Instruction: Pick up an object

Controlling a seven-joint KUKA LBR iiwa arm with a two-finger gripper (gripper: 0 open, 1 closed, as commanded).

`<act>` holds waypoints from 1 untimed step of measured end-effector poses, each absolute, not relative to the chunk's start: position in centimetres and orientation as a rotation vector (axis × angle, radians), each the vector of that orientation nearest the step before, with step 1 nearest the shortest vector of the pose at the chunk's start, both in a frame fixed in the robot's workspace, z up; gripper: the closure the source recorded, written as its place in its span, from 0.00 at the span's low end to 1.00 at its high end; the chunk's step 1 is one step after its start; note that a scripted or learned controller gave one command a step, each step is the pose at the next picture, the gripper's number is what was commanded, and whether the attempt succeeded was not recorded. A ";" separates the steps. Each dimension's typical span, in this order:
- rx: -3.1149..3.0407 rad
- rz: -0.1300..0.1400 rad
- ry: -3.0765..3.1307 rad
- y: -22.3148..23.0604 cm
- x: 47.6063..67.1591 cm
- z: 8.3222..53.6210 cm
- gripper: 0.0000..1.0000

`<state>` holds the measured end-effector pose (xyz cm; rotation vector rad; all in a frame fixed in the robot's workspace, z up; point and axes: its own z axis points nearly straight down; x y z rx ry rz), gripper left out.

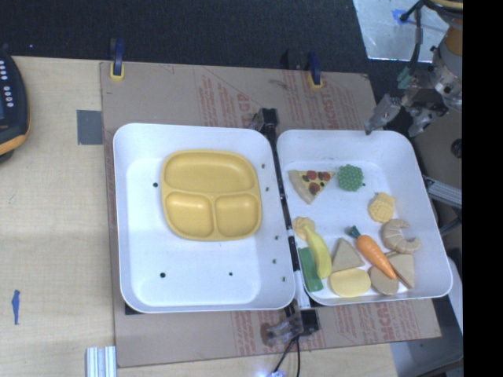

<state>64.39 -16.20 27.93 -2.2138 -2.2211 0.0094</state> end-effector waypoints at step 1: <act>-2.200 0.022 -2.214 -11.6 60.4 13.7 0.00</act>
